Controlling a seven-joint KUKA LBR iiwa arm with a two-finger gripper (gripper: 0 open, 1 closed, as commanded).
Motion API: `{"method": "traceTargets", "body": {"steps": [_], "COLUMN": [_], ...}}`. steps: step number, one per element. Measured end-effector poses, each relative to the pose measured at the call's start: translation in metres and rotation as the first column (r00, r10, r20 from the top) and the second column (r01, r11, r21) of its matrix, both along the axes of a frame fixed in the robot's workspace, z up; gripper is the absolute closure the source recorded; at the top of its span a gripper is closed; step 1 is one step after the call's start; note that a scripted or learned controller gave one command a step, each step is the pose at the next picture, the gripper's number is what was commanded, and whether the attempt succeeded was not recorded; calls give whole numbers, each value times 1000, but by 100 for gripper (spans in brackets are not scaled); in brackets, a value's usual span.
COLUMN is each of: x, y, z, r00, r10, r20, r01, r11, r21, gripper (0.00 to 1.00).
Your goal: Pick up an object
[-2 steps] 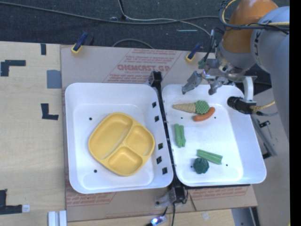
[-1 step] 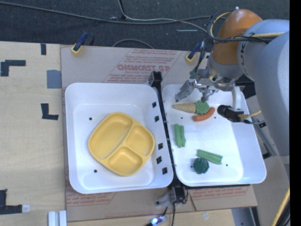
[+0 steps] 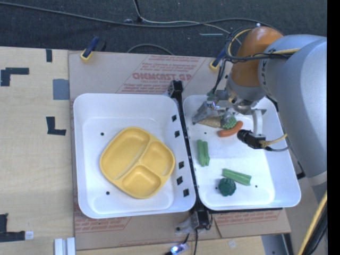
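My gripper (image 3: 210,112) hangs low over the far left part of the right bin (image 3: 265,195). Just below it lie a tan wedge-shaped piece (image 3: 211,122), a small green piece (image 3: 229,124) and an orange carrot-like piece (image 3: 230,132), bunched close together. I cannot tell whether it touches any of them. Nearer the front of that bin lie a green pod (image 3: 203,152), a green stalk (image 3: 236,177) and a dark green broccoli (image 3: 227,187).
The left bin (image 3: 85,158) holds a yellow divided plate (image 3: 137,161). A black divider with clips (image 3: 183,147) runs between the bins. The bulky grey arm (image 3: 303,100) covers the right bin's far right side. Cables cross the dark floor behind the bench.
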State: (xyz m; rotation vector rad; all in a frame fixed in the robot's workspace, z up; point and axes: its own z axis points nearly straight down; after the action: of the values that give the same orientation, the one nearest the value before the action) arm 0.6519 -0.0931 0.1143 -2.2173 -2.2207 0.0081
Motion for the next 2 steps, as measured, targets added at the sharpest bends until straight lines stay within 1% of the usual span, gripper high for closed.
{"method": "traceTargets", "body": {"steps": [1, 2], "x": [0, 0], "y": [0, -1], "z": [-30, -19], "r00": [1000, 1000], "r10": [1, 1], "r20": [6, 2], "r01": [-1, -1], "r11": [1000, 1000], "r21": [-2, -4], "gripper": [0, 100]}}
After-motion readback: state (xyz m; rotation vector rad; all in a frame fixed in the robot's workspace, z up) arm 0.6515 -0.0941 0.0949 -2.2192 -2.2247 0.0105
